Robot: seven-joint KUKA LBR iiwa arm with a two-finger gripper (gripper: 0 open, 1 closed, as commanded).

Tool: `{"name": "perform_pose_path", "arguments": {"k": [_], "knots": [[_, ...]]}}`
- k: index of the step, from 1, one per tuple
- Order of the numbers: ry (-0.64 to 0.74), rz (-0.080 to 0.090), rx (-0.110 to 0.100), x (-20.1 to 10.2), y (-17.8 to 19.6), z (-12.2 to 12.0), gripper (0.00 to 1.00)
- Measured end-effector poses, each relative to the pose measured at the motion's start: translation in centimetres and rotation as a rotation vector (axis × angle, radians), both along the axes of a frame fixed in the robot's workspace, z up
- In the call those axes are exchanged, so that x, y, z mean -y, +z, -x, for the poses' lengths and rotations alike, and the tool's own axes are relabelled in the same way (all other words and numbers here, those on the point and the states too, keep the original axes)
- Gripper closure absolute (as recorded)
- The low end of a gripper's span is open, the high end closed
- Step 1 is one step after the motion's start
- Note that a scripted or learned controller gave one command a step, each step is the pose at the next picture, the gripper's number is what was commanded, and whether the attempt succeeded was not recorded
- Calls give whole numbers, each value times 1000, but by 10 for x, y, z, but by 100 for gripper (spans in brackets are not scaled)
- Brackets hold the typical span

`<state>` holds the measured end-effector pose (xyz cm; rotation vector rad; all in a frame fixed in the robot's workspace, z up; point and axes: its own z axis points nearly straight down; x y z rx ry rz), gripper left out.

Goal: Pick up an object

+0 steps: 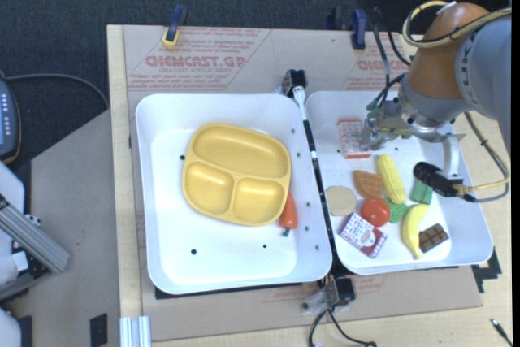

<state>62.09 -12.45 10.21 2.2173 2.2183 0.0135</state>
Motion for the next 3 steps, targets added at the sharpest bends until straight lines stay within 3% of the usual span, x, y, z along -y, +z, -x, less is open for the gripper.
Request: {"name": "perform_pose_path", "arguments": {"k": [1, 2, 3], "knots": [[1, 4, -4, -7, 51, -9, 100], [-1, 5, -4, -4, 98, -2, 100], [1, 4, -5, -4, 125, -3, 100]]}}
